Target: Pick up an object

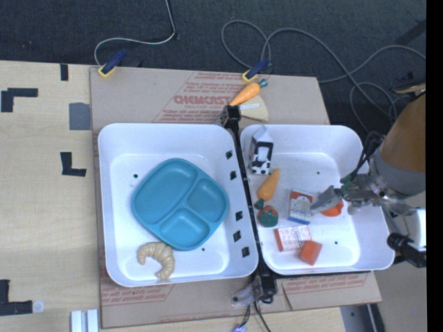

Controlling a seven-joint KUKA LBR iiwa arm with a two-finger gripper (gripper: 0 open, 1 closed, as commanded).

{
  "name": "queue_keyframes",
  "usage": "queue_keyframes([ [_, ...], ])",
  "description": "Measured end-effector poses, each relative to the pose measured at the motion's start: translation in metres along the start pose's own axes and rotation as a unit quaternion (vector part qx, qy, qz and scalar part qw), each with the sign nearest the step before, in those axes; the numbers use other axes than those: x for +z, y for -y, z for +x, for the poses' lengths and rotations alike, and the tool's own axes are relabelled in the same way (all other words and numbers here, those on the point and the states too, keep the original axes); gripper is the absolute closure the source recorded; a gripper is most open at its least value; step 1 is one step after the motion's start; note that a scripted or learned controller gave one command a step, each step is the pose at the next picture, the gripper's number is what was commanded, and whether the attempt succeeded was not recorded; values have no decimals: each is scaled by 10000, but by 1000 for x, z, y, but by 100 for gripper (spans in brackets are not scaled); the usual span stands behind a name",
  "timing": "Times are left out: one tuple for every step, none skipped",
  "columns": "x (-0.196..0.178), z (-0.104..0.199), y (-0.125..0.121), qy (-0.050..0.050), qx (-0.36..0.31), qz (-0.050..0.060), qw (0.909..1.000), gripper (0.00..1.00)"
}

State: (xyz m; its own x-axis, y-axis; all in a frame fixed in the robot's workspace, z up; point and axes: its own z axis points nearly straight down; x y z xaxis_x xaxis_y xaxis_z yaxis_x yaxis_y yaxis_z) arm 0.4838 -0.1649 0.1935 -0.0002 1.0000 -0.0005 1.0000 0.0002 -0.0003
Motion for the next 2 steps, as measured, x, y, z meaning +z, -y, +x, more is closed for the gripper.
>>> queue_keyframes([
  [107,44,-1,-6,-10,-17,10000,0],
  [92,40,-5,43,10,-98,9999,100],
])
